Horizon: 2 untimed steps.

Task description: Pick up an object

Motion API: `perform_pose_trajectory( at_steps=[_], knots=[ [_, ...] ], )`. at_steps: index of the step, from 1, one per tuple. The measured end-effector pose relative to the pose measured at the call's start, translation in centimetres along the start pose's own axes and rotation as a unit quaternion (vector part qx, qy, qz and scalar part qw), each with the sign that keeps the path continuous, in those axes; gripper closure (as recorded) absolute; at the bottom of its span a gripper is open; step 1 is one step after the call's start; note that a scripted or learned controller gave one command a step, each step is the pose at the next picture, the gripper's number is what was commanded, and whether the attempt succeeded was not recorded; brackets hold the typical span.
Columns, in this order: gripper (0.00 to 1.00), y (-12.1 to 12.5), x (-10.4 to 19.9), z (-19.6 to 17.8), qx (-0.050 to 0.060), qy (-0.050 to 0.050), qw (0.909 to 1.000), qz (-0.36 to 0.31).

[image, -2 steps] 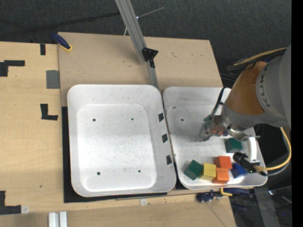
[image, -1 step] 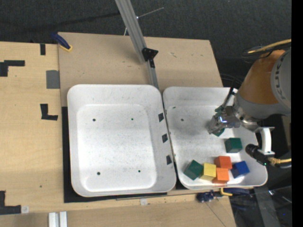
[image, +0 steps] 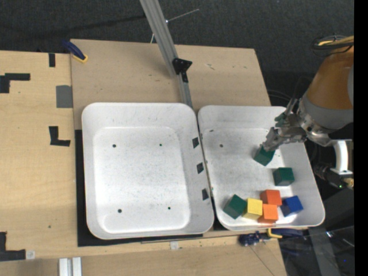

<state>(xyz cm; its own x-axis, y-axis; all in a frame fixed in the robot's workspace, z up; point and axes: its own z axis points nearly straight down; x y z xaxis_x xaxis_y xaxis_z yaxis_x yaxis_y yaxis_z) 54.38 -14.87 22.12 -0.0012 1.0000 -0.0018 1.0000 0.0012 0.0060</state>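
My gripper (image: pixel 268 148) reaches into the right bin (image: pixel 230 125) from the right, over its middle right part. A dark green block (image: pixel 264 156) hangs tilted at the fingertips, and the fingers are shut on its top. Several other blocks lie in the bin's near right corner: a green one (image: pixel 283 176), another green one (image: pixel 234 206), a yellow one (image: pixel 254 206), two orange ones (image: pixel 271 197) (image: pixel 269 212) and a blue one (image: pixel 292 204).
The left bin (image: pixel 98 125) stands beside the right one, their rims touching. A slanted metal pole (image: pixel 164 33) rises behind the bins. The arm's orange band (image: pixel 333 79) is at the right edge.
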Motion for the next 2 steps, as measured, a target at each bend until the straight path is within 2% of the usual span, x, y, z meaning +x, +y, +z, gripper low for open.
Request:
perform_pose_trajectory(
  at_steps=[1,2],
  knots=[
    [1.00,0.0,0.0,0.2,0.003,0.001,1.0000,0.000],
    [1.00,0.1,5.2,1.0,0.004,0.002,1.0000,-0.002]
  ],
)
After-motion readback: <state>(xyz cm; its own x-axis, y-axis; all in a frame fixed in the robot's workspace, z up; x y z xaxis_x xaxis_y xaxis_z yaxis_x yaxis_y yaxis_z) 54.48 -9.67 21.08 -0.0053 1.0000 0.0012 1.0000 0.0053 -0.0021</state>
